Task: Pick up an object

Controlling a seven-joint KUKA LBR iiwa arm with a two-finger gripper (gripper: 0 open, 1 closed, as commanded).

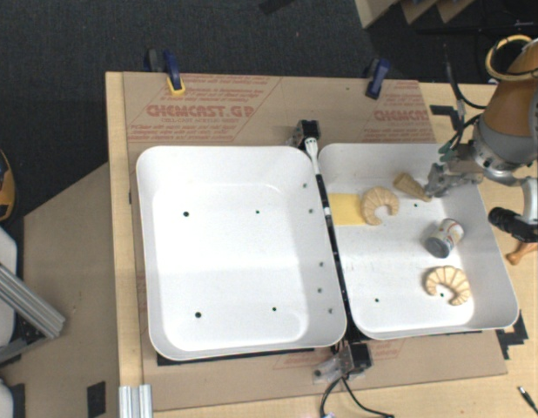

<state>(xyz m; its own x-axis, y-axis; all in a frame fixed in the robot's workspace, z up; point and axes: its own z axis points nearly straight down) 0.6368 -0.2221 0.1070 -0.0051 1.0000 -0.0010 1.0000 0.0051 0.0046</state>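
Ridged tan croissant (449, 284); hand (439, 184) above bin.

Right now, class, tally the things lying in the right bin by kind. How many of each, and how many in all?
Croissants: 2
Yellow flat piece: 1
Tan wedge: 1
Small grey can: 1
Total: 5, all in the right bin.

Grey arm (509, 120) at right, wrist angled down
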